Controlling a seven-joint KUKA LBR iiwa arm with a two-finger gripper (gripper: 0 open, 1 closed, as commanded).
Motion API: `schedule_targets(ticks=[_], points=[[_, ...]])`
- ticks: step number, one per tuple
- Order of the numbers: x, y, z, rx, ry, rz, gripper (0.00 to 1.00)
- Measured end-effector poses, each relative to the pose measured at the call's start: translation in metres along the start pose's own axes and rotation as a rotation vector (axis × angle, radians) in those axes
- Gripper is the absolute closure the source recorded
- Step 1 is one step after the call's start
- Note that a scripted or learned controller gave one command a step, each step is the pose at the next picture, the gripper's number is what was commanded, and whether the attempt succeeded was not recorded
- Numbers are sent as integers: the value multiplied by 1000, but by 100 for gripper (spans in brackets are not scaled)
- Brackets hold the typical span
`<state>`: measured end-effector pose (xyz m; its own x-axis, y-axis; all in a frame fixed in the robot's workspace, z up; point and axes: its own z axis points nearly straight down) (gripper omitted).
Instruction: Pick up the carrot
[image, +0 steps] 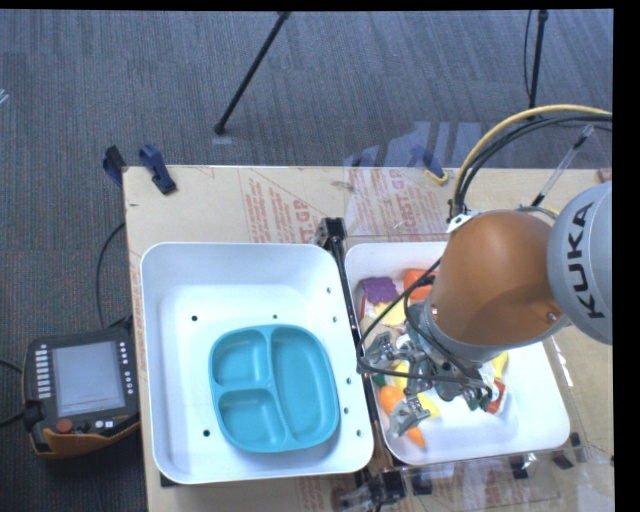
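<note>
Dark grey carpet (330, 80) all round, tripod legs (250, 70) crossing it at the top. Cardboard-covered tabletop (260, 200) with red print, two blue clamps (155, 168) at its far left corner. Teach pendant (80, 392) on the floor at lower left, screen up, cable trailing.

Left bin (170, 290): white, shallow, carrying a teal divided plate (272, 386) with three compartments, set toward the near right.

Right bin (530, 420): crowded with toy food. Purple piece (378, 291) near the far left corner, an orange piece (415, 277) just beside it, yellow pieces (395, 318) lower down, something red (493, 400) to the right of the hand. Much of the bin hidden under the arm.

Arm (500, 290) reaching in from the right, orange band facing the camera, grey link with KUKA lettering at the right edge, yellow and black cables (500, 140) looping above. Wrist pointing down and toward the near left of the right bin.

Hand (405, 415) low among the toys, fingers spread to either side of an orange shape. Carrot (390, 400) lying at the near left of the right bin, just beside the bin wall, touching or very close to the fingertips. Grip not clear: cannot tell whether clenched on it or released.
</note>
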<state>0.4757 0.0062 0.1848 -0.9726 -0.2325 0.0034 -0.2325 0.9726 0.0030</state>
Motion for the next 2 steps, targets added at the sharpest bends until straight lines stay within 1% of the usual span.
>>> schedule_targets(ticks=[1, 2], points=[[-3, -24, -1, 1, -2, 105, 0], [1, -24, -1, 1, -1, -38, 0]])
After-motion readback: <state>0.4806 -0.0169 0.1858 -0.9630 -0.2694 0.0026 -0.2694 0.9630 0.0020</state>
